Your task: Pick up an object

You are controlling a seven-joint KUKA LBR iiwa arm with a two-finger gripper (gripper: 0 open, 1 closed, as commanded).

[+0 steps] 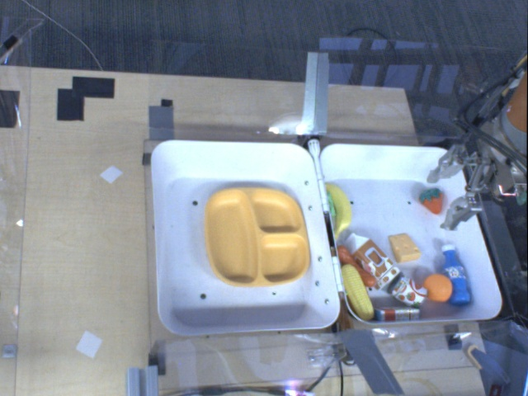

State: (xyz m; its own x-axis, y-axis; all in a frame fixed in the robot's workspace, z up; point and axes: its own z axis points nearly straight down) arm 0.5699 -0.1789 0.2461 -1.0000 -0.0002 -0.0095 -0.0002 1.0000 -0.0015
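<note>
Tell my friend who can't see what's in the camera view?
A robot gripper hangs open over the right bin, near a toy strawberry. More toy food fills that bin; the left bin holds a yellow divided plate.

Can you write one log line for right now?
gripper: open, holding nothing | over right bin | nearest: strawberry toy

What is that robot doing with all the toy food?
The robot arm's gripper is at the right edge of the right bin, with its fingers spread open and nothing between them. A small strawberry lies just beside it. More toys sit lower in that bin: a banana, a corn cob, a cracker, an orange and a blue bottle. The left bin holds a yellow divided plate. Nothing has been picked up.
</note>
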